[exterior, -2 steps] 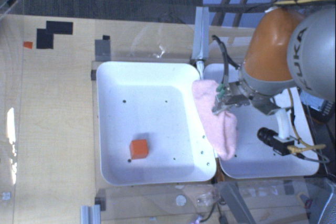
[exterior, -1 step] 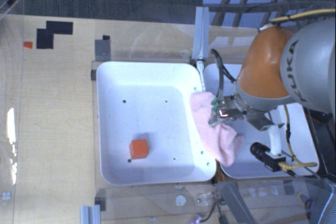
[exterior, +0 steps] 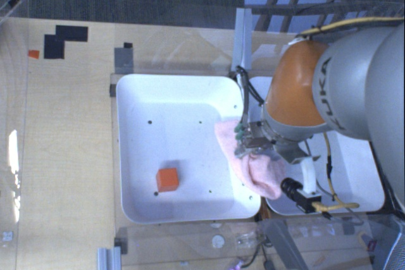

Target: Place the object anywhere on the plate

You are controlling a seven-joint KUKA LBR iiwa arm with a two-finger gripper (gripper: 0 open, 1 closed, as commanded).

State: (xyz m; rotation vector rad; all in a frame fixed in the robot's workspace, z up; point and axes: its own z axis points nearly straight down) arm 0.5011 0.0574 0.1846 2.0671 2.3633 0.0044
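From the overhead camera, 2 shallow white bins sit side by side on the pale wooden desk (exterior: 63, 155). The left bin (exterior: 171, 104) has a small orange cube (exterior: 168, 179) resting on its floor, toward the lower-left part, well apart from everything else. The right bin (exterior: 361, 186) is largely covered by the arm.

The grey KUKA arm (exterior: 367, 85) reaches in from the right, its orange band (exterior: 297, 95) just above the wrist. The pincer (exterior: 248, 142) is over the divide between the 2 bins, at the right rim of the left bin. A crumpled pink cloth (exterior: 256, 172) is gathered right under and beside it, draped across the rim where the bins meet, part of it over the left bin's right edge and part hanging toward the right bin. The cloth touches the wrist hardware, but I cannot tell whether the pincer is spread or closed, nor whether the cloth is between its tips. A plate cannot be made out
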